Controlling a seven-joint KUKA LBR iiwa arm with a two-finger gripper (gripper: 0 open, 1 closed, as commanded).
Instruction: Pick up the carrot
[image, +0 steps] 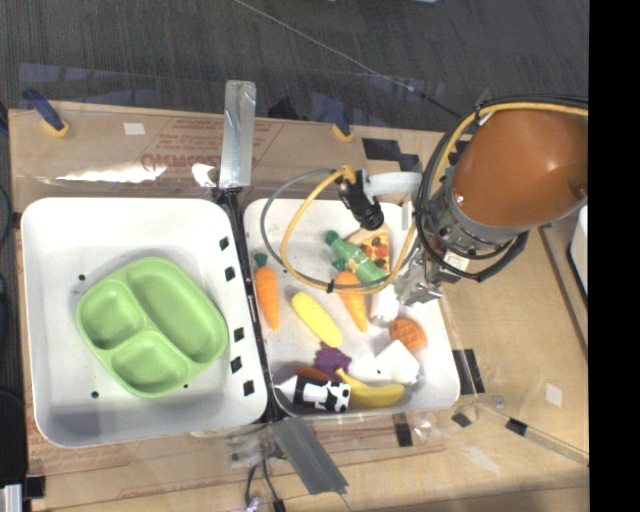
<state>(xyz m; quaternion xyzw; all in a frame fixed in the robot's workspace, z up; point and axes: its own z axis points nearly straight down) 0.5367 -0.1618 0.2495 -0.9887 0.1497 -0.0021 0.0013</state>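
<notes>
Here the claw (418, 290) hangs low over the right bin (432, 350), and I cannot tell if it is spread or pressed together. The carrot (266, 296) lies by that bin's left wall, far from the claw. Corn (316, 318) lies between them.

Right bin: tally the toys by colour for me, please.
Orange: 3, two carrots and an orange piece
Yellow: 2, corn, banana
Green: 1
Purple: 1
White: 1
Black and white: 1
Total: 9
</notes>
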